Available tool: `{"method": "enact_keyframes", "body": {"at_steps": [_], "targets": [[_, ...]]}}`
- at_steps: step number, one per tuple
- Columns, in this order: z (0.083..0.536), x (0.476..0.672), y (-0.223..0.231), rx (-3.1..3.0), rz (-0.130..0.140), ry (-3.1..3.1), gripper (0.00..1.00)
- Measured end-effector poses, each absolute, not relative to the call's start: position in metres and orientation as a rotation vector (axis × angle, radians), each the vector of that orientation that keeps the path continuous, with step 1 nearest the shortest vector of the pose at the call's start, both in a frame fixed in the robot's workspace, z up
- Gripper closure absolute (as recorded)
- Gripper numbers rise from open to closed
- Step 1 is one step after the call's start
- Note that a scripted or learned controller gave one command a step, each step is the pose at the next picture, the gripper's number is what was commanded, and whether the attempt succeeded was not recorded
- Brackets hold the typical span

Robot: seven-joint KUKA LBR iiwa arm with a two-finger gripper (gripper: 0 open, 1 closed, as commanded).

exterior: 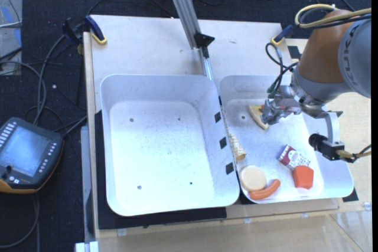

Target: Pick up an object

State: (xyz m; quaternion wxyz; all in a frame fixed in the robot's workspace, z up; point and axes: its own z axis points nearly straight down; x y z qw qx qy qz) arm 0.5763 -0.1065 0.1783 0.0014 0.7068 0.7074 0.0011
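The arm reached in from the right, its orange band above the wrist, bent downward. The gripper hung low, pointing left and down.

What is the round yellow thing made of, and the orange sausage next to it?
Round yellow thing: probably plastic toy food, smooth and matte, evenly coloured. Orange sausage: likely plastic or rubber, slightly glossy with an even colour. Neither can be told for certain from above.
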Motion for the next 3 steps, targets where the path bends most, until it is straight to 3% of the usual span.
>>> {"method": "enact_keyframes", "body": {"at_steps": [1, 3], "targets": [[0.223, 0.577, -0.107, 2.219, 0.004, 2.22, 1.0], [0.212, 0.593, -0.002, 2.218, 0.001, 2.227, 1.0]]}}
